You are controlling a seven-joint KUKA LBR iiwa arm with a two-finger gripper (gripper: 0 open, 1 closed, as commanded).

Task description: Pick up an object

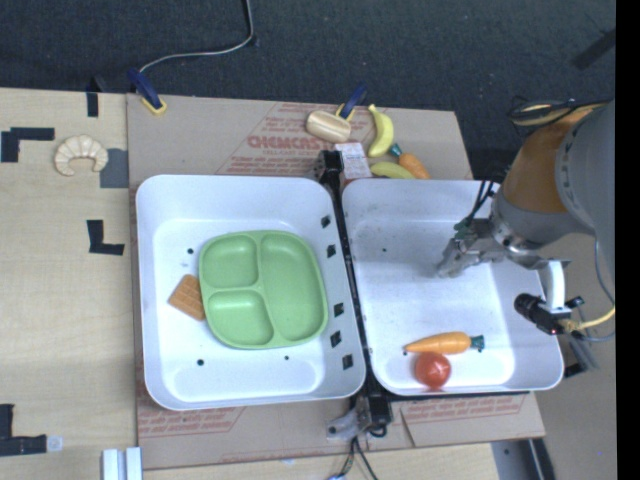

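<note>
Gripper (455, 259) sits low in the right bin (400, 203), near its right wall, and how wide it stands cannot be told from this slant; nothing shows in its grasp. Candidates lie well apart from it, toward the near edge of that bin: a toy carrot (440, 344) lying crosswise, and a red tomato (432, 370) just beside it, nearly touching. Over in the left bin (160, 208) a green divided plate (264, 288) covers part of an orange cracker (187, 296). Judging from here, the carrot looks the better bet: it is slim, and a grip across its narrow body should seat it well, whereas the round tomato may squirt out. Coming straight down over the carrot's thick middle, clear of the tomato, would likely avoid nudging both at once.
</note>
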